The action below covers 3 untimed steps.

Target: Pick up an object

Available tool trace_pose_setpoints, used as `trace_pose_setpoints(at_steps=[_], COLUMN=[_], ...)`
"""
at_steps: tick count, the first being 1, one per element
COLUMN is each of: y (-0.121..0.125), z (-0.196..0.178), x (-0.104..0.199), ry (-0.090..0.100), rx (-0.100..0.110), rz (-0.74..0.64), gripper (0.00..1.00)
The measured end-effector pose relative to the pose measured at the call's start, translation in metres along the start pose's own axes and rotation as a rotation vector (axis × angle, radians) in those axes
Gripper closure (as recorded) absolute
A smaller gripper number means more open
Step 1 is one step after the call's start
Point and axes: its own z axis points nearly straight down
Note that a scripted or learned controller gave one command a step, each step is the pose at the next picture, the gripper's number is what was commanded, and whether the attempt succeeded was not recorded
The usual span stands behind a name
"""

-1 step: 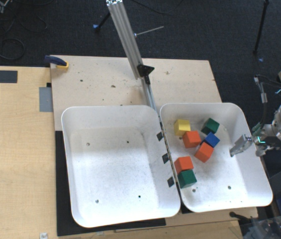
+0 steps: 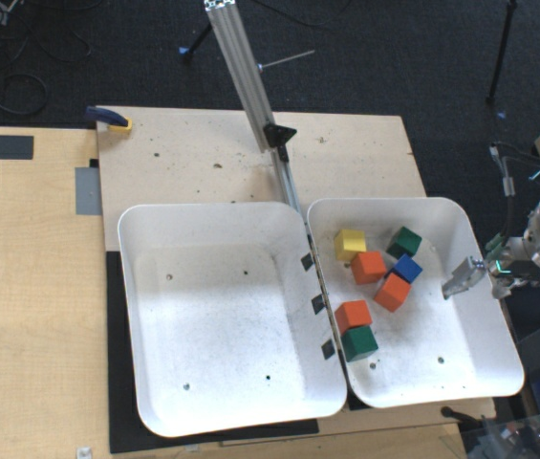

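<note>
The jaws' state cannot be told; the gripper point(image 2: 463, 277) is seen over the right bin point(image 2: 461, 371), apart from the blocks point(image 2: 377, 275).

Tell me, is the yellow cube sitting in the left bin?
No, the yellow cube sits in the right bin, beside an orange cube.
</note>
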Motion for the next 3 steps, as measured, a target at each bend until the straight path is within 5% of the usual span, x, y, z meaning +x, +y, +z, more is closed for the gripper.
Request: trace_pose_setpoints(at_steps=[3], y=[0.016], z=[0.155], x=[0.009], ry=[0.000], rx=[-0.001], rz=[0.003], gripper=[0.00])
